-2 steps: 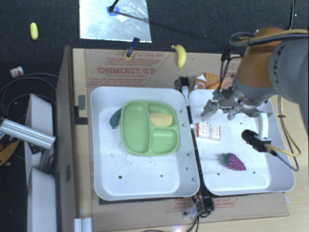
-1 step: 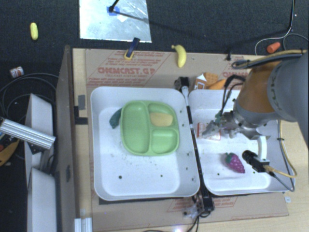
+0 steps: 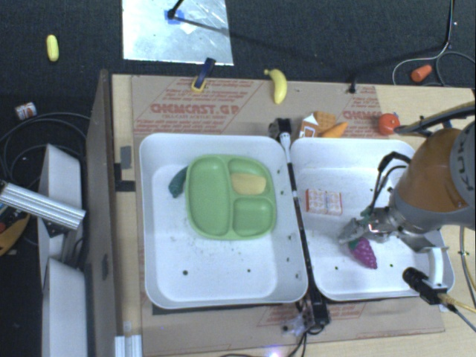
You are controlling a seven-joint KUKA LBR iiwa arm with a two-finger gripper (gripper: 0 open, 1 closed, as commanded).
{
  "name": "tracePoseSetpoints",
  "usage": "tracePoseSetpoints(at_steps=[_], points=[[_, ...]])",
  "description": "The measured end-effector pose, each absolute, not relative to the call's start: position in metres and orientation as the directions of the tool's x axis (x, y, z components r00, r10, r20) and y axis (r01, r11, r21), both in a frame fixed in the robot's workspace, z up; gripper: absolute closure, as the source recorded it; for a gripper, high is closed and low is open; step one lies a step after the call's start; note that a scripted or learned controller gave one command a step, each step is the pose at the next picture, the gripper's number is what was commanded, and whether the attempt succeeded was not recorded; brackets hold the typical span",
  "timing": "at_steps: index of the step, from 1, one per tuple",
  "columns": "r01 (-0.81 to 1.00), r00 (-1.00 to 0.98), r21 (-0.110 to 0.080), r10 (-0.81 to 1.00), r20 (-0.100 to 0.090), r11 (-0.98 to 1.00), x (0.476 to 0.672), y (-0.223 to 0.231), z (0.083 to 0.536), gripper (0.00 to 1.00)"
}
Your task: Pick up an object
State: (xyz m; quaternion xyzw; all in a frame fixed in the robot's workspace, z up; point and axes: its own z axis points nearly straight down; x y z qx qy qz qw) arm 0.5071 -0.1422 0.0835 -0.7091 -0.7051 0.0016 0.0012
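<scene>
Reaching into the right bin point(image 3: 320, 162), the claw point(image 3: 362, 230) hangs over purple grapes point(image 3: 364, 253).
Grapes lie on the bin floor, long axis slanting from upper left to lower right; whether the claw grips them, I cannot tell.

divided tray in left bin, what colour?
Light green, clear in the camera view: divided tray in the left bin.

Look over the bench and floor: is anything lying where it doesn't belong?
Yes. A yellow banana, an orange carrot and a red tomato lie on the bench behind the bins, outside them. Another small yellow item sits on the dark floor, far left.
</scene>
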Motion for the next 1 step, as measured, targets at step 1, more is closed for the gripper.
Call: tracePoseSetpoints(at_steps=[1], points=[[1.000,-0.001,0.004,1.000,0.001,0.001,0.5121,-0.1380,0.0955,1.00]])
